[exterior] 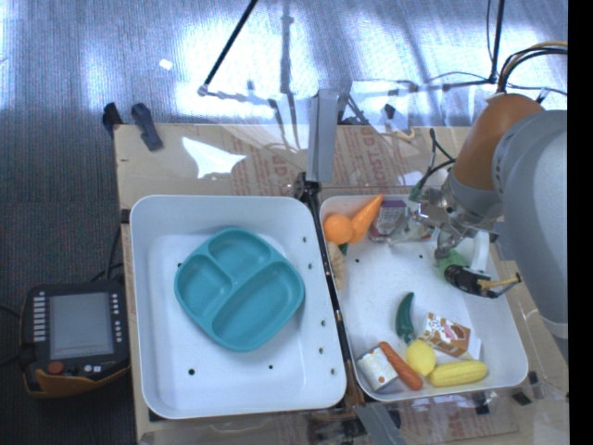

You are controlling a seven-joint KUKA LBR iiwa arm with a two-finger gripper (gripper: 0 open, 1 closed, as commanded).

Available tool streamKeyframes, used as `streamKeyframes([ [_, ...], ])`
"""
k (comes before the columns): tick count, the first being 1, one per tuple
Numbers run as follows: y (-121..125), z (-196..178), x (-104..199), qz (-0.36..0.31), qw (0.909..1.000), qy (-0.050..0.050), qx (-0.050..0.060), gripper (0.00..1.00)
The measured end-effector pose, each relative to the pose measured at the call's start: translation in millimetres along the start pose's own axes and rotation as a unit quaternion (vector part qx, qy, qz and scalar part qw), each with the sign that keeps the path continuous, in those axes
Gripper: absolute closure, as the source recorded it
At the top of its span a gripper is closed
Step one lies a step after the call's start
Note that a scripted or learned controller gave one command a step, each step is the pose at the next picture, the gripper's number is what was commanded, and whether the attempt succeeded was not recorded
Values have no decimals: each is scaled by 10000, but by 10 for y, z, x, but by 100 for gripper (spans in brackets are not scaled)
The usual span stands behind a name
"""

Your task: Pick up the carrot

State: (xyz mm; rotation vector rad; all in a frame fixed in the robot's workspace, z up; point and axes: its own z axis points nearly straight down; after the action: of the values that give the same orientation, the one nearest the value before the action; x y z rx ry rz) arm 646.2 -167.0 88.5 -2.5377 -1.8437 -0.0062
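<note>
The carrot [401, 365] lies near the front edge of the right bin [477, 318], slanting from upper left to lower right. Its upper end touches a small white can [377, 367] on its left, and a yellow lemon [421, 358] sits just beside it on the right. Next to the lemon lies a corn cob [458, 373], and behind those two a small red and white carton [446, 334] rests at an angle. A little farther back, toward the middle of the bin, a dark green pepper [405, 315] lies alone on the white floor.

At the far left corner of that bin there is an orange ball-shaped fruit [337, 228] with an orange cone-shaped piece [367, 211] leaning against it, and a small clear packet [390, 221] just to their right.

The jaws [435, 233] hang over the back of the right bin, well apart from the carrot, with the grey arm [533, 193] and its orange band [496, 142] reaching in from the right. I cannot tell from here whether they stand wide or narrow, and nothing shows between them.

The left bin [157, 341] holds a teal divided plate [240, 288], turned at a slant. Both bins sit on the counter [232, 160], and a handheld control pad [76, 334] lies off to the left on the floor.
</note>
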Motion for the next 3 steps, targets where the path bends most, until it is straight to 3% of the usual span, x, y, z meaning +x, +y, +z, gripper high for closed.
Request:
streamKeyframes([
  [1, 76, -23, -79, 882, 9961, 64, 5, 0],
  [2, -251, 36, 680, 2675, 9636, -37, 24, 0],
  [3, -315, 42, 591, 4014, 9159, -46, 29, 0],
])
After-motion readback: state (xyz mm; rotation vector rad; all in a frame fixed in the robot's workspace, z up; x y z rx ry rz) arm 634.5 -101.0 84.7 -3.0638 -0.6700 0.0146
